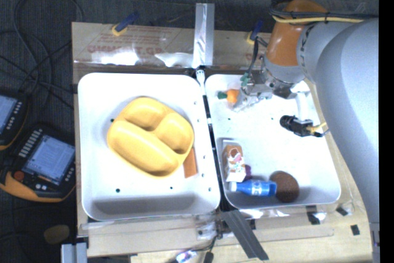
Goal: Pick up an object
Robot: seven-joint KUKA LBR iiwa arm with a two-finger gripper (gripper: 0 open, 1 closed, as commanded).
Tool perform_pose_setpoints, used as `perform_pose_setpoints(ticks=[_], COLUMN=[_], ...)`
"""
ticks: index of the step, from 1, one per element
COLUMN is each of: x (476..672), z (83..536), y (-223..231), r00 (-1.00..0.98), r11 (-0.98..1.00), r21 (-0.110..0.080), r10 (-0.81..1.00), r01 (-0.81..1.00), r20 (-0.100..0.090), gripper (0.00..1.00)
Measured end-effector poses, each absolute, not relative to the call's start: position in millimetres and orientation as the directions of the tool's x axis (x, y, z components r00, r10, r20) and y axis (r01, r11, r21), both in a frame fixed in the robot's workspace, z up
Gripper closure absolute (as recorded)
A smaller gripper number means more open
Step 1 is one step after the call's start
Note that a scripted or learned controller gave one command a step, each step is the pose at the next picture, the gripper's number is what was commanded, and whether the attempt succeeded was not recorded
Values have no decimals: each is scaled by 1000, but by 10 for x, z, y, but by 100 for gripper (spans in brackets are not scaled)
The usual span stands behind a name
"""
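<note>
left bin [92, 194]: big yellow toy [151, 135]
right bin [320, 178]: orange ball [233, 96], carton [234, 160], blue bottle [255, 188], brown ball [284, 186]
gripper [253, 90]: low, beside orange ball

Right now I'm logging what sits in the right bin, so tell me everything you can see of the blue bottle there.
The small blue plastic-looking bottle lies on its side on the floor of the right white bin, near the front wall. Its body is bright blue with a pale patch midway, perhaps a label; print is too small to read. One end touches the round brown ball-like object; the other meets the small printed carton. It lies well away from the gripper.
</note>
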State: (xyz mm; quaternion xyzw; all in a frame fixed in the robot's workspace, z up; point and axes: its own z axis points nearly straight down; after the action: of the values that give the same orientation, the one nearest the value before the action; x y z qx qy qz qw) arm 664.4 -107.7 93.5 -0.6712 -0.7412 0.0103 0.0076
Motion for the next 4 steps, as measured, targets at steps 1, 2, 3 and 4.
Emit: perform_pose_setpoints(ticks=[1,2,3,4], x=[6648,5856,6563,5627], z=[939,891,876,894], y=[-1078,-999,-1151,-1180], r00=[-99,-57,-91,-499], r11=[99,58,91,499], r21=[-24,8,5,9], r10=[995,998,996,866], r01=[995,998,996,866], r20=[-3,-3,-2,-8], gripper=[0,0,0,0])
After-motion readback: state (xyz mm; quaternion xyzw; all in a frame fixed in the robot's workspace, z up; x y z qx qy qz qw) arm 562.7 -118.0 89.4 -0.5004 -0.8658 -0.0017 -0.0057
